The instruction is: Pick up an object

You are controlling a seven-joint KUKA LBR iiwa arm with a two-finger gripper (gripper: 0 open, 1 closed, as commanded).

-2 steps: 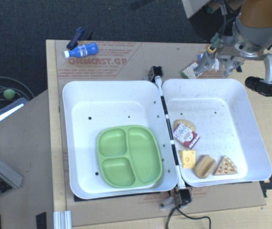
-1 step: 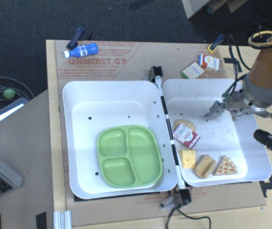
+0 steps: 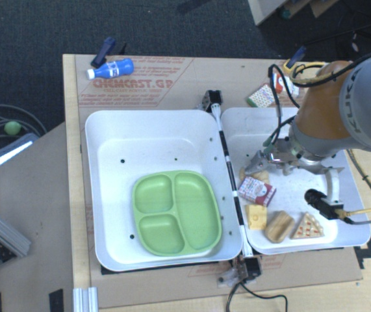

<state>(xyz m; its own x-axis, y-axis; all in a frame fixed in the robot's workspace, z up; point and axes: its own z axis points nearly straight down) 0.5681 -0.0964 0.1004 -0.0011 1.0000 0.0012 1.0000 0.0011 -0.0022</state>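
Our gripper (image 3: 261, 166) hangs low in the right bin (image 3: 354, 236), over a yellowish item (image 3: 258, 173) at the bin's left side; we cannot tell its state. We judge this the grasp step; next, a clean lift.

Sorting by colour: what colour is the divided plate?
Light green, seen in the camera view: divided plate.

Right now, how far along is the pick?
Nothing looks lifted yet. The gripper is low in the right bin, at the yellowish piece above the red-and-white packet. The cheese block, bread roll and pizza slice lie on the bin floor. Grasping and lifting remain.
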